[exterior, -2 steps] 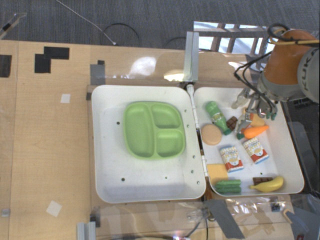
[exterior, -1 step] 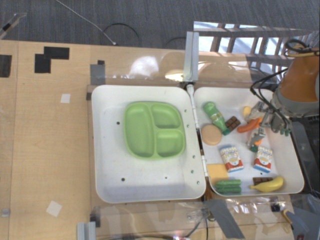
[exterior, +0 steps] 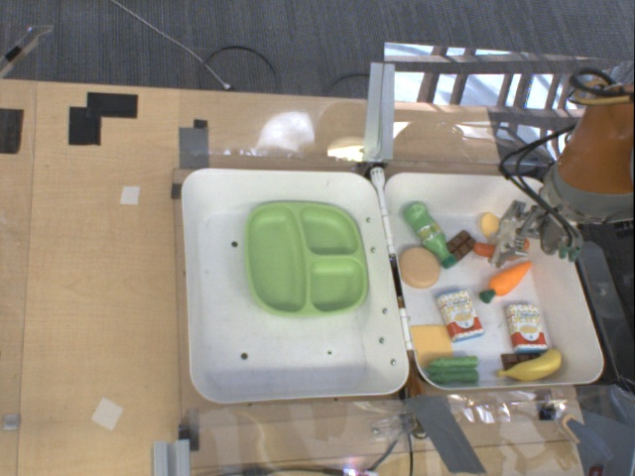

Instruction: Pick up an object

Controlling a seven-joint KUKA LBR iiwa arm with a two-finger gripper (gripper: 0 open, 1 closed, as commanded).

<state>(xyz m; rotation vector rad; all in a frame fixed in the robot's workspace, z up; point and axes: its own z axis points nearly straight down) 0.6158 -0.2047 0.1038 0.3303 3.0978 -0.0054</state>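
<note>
- As the grey arm with its orange band reaches in from the right, the gripper (exterior: 516,238) hangs low over the upper part of the right bin (exterior: 585,335), among a huddle of toy food.
- Whether the tool is open or closed cannot be told from this slanted view; nothing is plainly seen gripped in it.
- Directly beneath and just beside the tool lie a carrot (exterior: 508,279), a small yellow ball (exterior: 489,224) and a brown block (exterior: 459,245), with a small reddish piece (exterior: 483,250) between them.
- Further off in the same bin: a green bottle (exterior: 428,229), a tan disc (exterior: 420,267), two small cartons (exterior: 459,314) (exterior: 525,326), a yellow slab (exterior: 431,341), a green pod-like vegetable (exterior: 452,369) and a banana (exterior: 532,366).
- The left bin (exterior: 213,296) holds a green divided plate (exterior: 306,257), well apart from the arm.
- The step in hand looks like the descent onto a chosen item, most likely the carrot or the reddish piece next to it.
- The next move calls for a clean close on one item alone, then a straight lift; the crowding here could let a neighbour get nudged or pinched along with it.
</note>
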